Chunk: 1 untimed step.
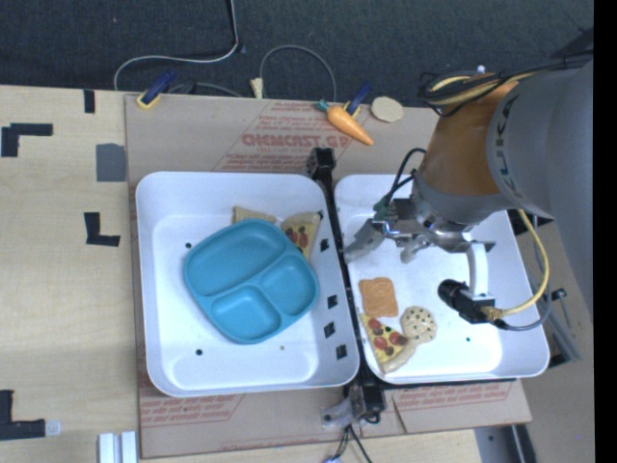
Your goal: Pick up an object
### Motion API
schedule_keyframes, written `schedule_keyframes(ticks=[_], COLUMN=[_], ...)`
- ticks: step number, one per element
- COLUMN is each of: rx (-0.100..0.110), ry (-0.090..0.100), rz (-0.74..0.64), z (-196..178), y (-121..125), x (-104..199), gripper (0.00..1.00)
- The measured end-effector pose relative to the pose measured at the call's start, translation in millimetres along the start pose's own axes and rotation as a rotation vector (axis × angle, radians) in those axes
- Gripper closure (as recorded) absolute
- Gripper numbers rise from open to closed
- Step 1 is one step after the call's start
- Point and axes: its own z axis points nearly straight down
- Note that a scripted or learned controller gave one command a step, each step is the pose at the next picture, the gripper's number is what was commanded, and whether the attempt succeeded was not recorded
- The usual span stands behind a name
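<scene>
My gripper [388,247] hangs over the upper left part of the right bin [521,355], fingers spread open with nothing between them. Just below it on the bin floor lies an orange toast-like square [379,297]. Nearer the front edge sit a toy pizza slice [388,343] and a speckled cookie [418,323]. In the left bin [159,355] a blue divided plate [251,280] rests at a tilt, and another pizza slice [302,230] peeks out behind it.
A toy carrot [349,123] and a beige disc [388,109] lie on the cardboard behind the bins. A black divider bar [331,249] runs between the bins. The arm's grey body [521,143] covers the right bin's far right corner. Cables trail at the back.
</scene>
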Motion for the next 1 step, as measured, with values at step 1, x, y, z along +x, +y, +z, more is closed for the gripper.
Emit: schedule_keyframes(ticks=[1], rx=[-0.005], ry=[-0.004], rz=[0.003], z=[50.8], y=[49.9], x=[-56.9], gripper=[0.0])
